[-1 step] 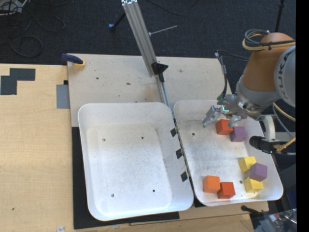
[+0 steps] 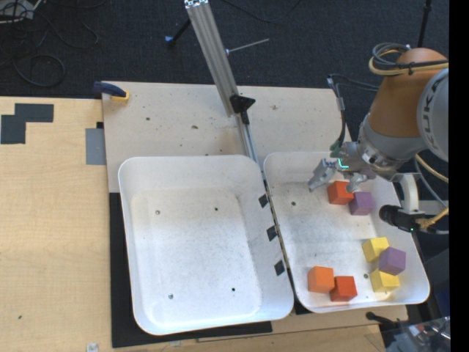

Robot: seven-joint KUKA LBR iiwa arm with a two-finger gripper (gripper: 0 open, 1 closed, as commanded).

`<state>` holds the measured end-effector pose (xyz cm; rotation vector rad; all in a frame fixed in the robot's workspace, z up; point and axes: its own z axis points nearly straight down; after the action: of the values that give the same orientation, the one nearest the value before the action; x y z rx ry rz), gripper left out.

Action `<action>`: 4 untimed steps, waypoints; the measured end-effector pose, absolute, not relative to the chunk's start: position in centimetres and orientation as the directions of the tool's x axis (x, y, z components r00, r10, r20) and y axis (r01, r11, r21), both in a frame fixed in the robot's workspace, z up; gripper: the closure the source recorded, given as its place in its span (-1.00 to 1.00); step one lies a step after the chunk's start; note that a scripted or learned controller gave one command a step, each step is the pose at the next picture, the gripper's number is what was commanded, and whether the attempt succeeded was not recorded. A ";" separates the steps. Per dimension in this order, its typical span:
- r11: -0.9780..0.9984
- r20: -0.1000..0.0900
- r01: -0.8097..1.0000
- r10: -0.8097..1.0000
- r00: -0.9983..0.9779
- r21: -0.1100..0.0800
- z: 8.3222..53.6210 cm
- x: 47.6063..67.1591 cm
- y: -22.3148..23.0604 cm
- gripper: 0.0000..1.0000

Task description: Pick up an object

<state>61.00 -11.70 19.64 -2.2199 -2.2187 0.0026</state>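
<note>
Hovering over the right bin (image 2: 297,226) with its fingers spread and holding nothing, the gripper (image 2: 338,180) sits just above the red block (image 2: 338,193), so the approach looks underway and next calls for lowering and closing.

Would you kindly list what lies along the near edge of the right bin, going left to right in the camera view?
orange cube → red cube → yellow cube
</note>
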 end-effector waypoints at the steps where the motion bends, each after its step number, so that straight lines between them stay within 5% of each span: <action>1: 0.000 0.002 1.000 1.000 0.000 -0.010 14.2 59.8 -11.7 -1.00; 2: -0.002 0.000 1.000 1.000 0.002 -0.001 9.2 59.9 -11.7 -1.00; 3: -0.010 0.001 1.000 1.000 0.010 -0.002 10.2 59.8 -11.8 1.00; 4: -0.010 0.000 1.000 1.000 0.010 0.001 14.5 59.9 -12.5 1.00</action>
<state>59.95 -12.51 14.52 -2.2327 -2.2113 -0.0006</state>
